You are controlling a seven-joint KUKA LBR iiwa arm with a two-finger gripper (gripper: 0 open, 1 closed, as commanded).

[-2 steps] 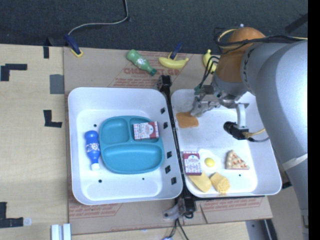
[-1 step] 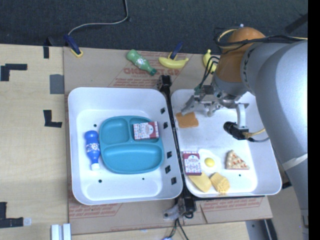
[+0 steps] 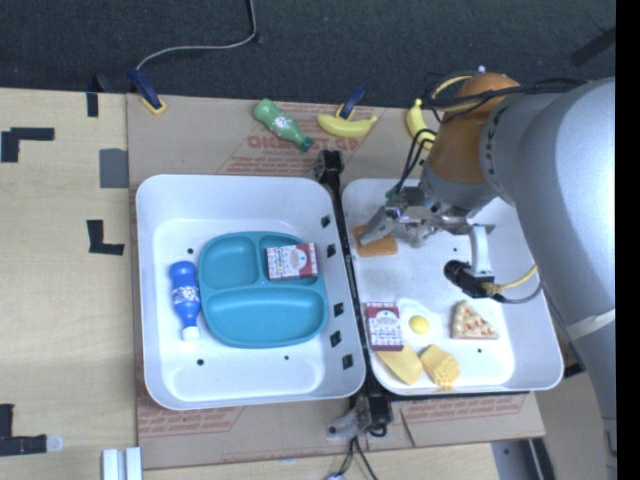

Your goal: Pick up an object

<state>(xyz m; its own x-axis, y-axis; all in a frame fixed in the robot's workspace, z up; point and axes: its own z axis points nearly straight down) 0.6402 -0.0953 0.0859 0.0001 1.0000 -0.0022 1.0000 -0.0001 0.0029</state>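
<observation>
Gripper [image 3: 385, 230] is reaching into the right bin [image 3: 530, 368] and hanging directly over a toast slice [image 3: 377, 246]; whether it is gripping the slice cannot be told. Around the toast slice, a small carton [image 3: 384, 327] and fried egg [image 3: 416, 321] are lying nearer the camera, with a pizza slice [image 3: 473, 322] lying toward the arm.
</observation>
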